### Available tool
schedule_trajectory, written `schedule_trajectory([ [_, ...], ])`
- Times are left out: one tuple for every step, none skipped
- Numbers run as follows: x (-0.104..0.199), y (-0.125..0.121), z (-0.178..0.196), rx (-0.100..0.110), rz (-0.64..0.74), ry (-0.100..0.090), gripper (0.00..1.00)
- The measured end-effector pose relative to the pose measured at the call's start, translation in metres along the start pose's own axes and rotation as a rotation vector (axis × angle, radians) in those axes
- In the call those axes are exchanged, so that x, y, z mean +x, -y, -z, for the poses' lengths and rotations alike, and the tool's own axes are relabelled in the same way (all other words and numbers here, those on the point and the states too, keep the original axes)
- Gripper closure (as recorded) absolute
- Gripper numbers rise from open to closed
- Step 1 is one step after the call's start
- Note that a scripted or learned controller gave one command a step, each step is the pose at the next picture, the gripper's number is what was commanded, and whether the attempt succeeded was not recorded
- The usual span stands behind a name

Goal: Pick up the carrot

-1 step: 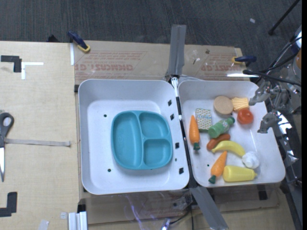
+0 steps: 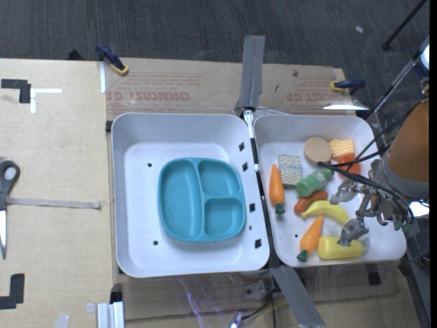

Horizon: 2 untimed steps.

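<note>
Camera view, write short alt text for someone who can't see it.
The gripper hovers over toy food in the right bin, near a banana and two carrots. The left bin holds a blue divided plate.

Smooth plastic and bare metal at the sorting bench

The bare-metal gripper (image 2: 351, 214) hangs over a glossy white plastic bin (image 2: 382, 251); just left of it lie a smooth orange plastic carrot (image 2: 311, 234) and shiny yellow banana (image 2: 326, 211), and far left a matt teal plastic tray (image 2: 203, 199) and pale wood-look benchtop (image 2: 54, 183).
</note>
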<state>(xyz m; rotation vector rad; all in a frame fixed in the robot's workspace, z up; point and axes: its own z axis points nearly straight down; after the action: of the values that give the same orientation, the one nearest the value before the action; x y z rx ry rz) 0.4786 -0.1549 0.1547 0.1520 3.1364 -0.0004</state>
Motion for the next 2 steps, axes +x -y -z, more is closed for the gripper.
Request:
schedule_trajectory([
  [0.0051, -0.0612, -0.0587, 0.0, -0.222, -0.001, 0.0],
  [0.0063, -0.0577, -0.0627, 0.001, -0.841, 0.0, 0.0],
])
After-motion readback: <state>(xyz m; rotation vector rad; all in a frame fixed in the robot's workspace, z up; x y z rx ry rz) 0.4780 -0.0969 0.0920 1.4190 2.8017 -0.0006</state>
